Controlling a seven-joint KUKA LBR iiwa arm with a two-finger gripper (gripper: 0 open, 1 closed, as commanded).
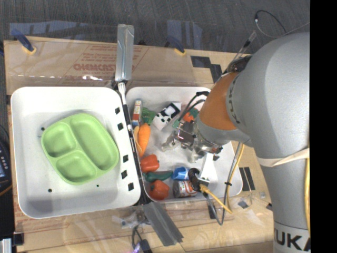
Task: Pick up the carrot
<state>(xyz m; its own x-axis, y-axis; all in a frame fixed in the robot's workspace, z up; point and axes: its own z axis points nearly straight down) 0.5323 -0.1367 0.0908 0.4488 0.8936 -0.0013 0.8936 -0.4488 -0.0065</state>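
Camera view | arm reaches from the right over the right bin | gripper low among clutter, grip unclear, cannot tell | carrot by the bin's left wall, left of the gripper, apart | green tray in left bin

— What's the arm like?
— Bulky, smooth grey casing, an orange band above the wrist.
— Cables?
— Black and yellow ones near the metal hand; dark lettering low down.
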